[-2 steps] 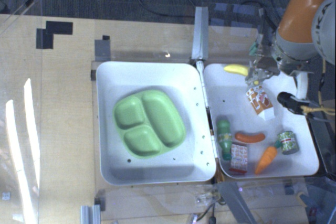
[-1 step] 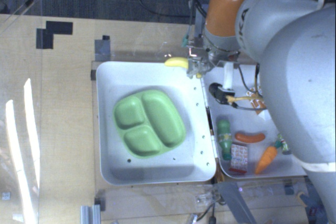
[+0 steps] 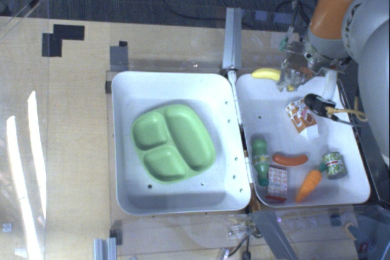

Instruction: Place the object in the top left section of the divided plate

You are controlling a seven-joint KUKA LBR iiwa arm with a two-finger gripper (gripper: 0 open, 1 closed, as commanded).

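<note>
carrot (image 3: 309,184) aside, we judge the banana (image 3: 265,74) under our pincer (image 3: 290,80), whose grip we cannot tell, light, smooth, best pinched mid-body.

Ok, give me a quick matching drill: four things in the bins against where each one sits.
Things:
1. banana
2. plate
3. carrot
4. bottle

Places:
A. middle of the left bin
B. right bin, along its left wall
C. right bin, far left corner
D. right bin, near edge, beside the can

Pairs: 1-C, 2-A, 3-D, 4-B
</note>
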